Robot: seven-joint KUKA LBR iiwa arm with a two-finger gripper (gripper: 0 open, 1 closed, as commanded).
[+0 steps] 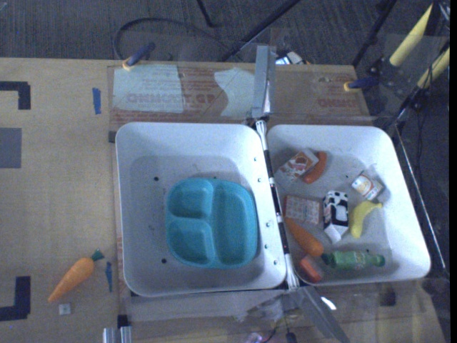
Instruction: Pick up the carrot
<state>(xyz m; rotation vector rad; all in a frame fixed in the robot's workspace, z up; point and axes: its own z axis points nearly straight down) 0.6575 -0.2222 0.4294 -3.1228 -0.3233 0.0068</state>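
**Operator:** On the tabletop, what am I looking at, biggest first?

**Spotter:** Two white bins, rims touching. The left bin holds a blue tray with bare floor all round it. The right bin is crowded.

**Operator:** I see a carrot by the right bin's shared wall, with a green bottle just beside it.

**Spotter:** A loose carrot lies on open tabletop, left of the left bin's lower corner.

**Operator:** I cannot tell the tool's state.
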